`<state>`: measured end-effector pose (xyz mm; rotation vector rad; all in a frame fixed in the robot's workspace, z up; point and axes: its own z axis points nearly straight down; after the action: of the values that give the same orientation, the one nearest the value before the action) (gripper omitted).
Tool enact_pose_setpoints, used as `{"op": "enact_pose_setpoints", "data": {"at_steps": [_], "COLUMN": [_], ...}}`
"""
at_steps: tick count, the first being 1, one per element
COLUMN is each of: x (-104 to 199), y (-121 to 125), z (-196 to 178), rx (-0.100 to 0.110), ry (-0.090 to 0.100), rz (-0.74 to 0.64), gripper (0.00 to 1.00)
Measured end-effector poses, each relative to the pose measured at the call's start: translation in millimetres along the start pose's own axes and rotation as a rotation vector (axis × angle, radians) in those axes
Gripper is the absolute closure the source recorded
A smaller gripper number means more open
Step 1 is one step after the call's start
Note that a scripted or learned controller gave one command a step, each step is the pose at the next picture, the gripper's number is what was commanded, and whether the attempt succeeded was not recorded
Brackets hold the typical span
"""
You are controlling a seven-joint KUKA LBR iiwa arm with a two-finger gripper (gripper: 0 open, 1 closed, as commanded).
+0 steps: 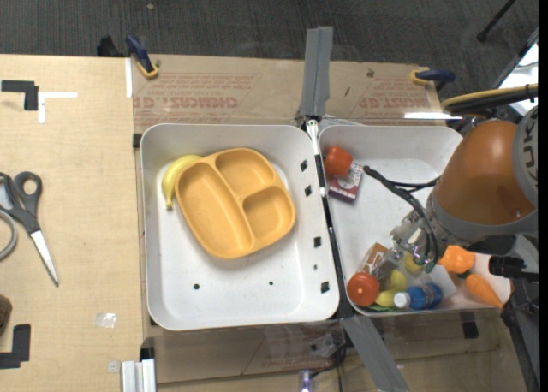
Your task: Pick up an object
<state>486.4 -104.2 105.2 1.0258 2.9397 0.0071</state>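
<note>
Right bin (385, 144) near edge: toy pile (396, 288), red, yellow, blue, orange pieces. Gripper (412, 249) low over it, finger state: cannot tell. Far corner: red-capped item (341, 172). Left bin (163, 296): orange divided plate (235, 202), banana (175, 175) touching its left edge.

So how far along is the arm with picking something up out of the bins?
Early stage. Done: the arm has reached into the right bin, and the gripper sits low over the pile of small items near the red ball and blue piece. In hand: nothing visibly held. Left: grasp an item and lift it. The orange divided plate and banana lie in the left bin.
</note>
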Motion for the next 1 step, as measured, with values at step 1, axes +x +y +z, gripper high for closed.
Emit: {"op": "enact_pose_setpoints", "data": {"at_steps": [1], "x": [-5.5], "y": [1.3], "z": [-13.2], "rx": [-0.005], "ry": [-0.015], "rz": [0.0], "gripper": [1.0]}}
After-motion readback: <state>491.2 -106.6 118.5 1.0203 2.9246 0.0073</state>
